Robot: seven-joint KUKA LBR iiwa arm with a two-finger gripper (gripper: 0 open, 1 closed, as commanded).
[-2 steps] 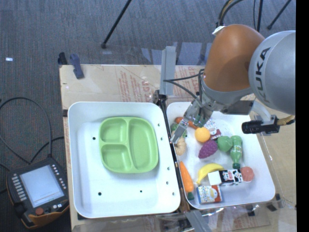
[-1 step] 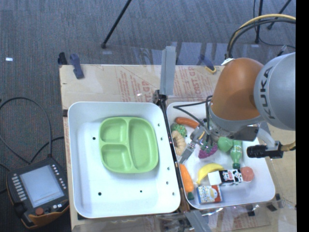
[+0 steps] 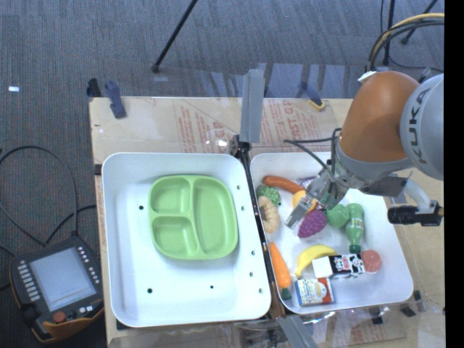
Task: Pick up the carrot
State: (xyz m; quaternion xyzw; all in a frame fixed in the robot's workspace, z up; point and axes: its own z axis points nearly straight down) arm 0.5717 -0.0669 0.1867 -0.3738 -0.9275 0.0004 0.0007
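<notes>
While the gripper (image 3: 303, 212) hangs with fingers parted and nothing between them over the purple toy (image 3: 313, 224), your carrot (image 3: 279, 265) lies well apart at the right bin (image 3: 398, 256) near-left edge; risk: closing here grabs the wrong item; wall may block fingers.

Claw (image 3: 304, 210) over right bin (image 3: 395, 267), carrot (image 3: 280, 265) by its left wall, green tray (image 3: 193, 217) in left bin (image 3: 123, 267)

A robotics lab, set up for picking trials.
A KUKA arm (image 3: 395, 122) works over a counter (image 3: 167, 122) on grey carpet (image 3: 72, 35), with a teach pendant (image 3: 54, 285) and tripod legs (image 3: 177, 24) nearby.
</notes>
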